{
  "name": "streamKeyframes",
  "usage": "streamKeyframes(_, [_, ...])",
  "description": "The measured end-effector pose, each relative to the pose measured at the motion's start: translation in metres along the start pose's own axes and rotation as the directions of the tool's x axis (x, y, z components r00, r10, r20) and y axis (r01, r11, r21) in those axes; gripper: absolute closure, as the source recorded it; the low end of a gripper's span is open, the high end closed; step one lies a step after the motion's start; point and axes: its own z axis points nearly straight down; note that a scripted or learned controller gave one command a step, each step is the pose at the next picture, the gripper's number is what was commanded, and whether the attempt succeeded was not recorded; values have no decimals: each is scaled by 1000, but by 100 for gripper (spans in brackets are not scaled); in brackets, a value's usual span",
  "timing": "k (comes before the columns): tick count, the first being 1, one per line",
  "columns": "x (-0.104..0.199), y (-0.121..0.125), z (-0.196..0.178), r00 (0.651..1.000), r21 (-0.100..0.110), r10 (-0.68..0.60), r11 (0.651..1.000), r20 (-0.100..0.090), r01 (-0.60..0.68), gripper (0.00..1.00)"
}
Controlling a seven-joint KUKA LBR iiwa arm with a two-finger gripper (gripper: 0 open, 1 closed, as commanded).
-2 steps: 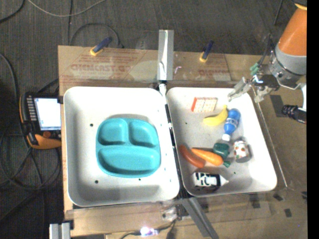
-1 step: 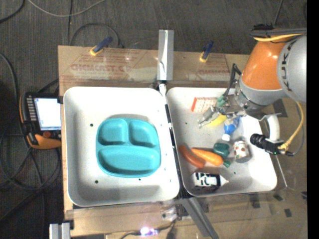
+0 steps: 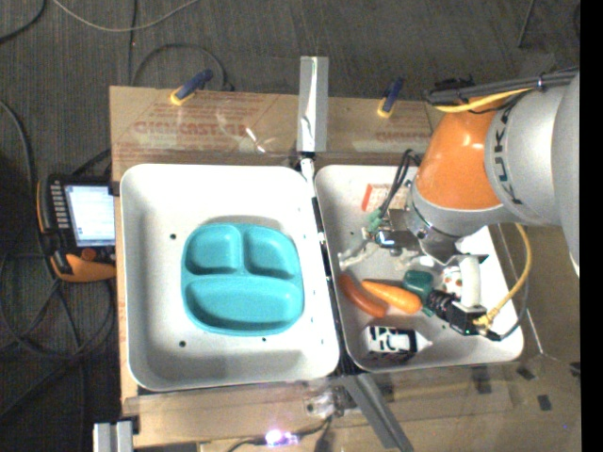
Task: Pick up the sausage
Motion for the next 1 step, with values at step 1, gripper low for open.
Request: streamKeyframes(1, [-14,-35,-69,992,-2,-129,992,1,129,0])
